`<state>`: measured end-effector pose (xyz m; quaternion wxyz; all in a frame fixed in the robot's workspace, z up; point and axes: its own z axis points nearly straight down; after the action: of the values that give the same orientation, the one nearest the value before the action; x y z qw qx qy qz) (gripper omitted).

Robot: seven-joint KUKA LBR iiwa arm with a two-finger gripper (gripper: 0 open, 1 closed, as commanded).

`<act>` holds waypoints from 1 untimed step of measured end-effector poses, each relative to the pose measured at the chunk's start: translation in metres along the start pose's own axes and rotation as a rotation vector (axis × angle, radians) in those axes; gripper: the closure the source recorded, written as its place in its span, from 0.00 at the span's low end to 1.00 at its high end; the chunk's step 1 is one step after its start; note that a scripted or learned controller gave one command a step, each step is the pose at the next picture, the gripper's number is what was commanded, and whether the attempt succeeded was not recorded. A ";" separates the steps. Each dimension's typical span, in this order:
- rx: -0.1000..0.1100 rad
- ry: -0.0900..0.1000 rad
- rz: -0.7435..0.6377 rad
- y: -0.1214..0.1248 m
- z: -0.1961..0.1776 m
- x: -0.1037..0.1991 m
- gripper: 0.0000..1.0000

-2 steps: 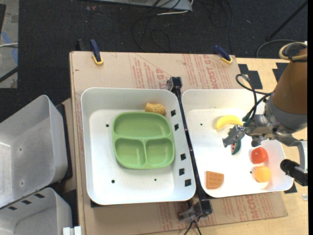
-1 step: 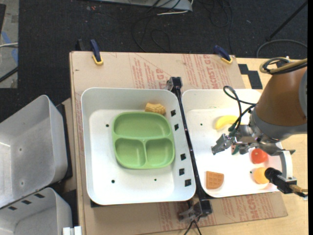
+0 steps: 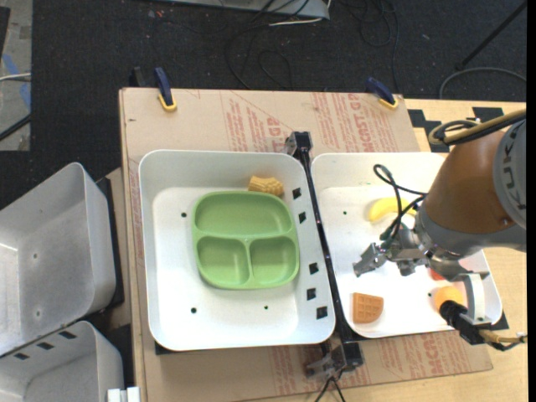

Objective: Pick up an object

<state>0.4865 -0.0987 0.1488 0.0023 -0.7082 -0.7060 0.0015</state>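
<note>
In the right bin [image 3: 339, 182] lie a yellow banana-shaped piece [image 3: 381, 209] near the back, a tan waffle-like square [image 3: 367, 307] near the front, and an orange round piece [image 3: 447, 296] at the right, partly hidden behind the arm. My gripper [image 3: 368, 263] points left over the bin's middle, between the yellow piece and the tan square. It touches neither of them, and I see nothing held in it. The grey arm with its orange band [image 3: 473, 195] covers the bin's right side.
The left bin [image 3: 159, 224] holds a green divided plate [image 3: 247, 239] and a tan waffle piece [image 3: 266, 186] at its back wall. A black divider [image 3: 316, 241] runs between the bins. Grey tubs [image 3: 50, 241] stand off the bench at left.
</note>
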 end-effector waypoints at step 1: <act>-0.005 -0.001 0.002 0.001 -0.013 0.000 1.00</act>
<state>0.4880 -0.0988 0.1614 0.0003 -0.7089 -0.7054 0.0000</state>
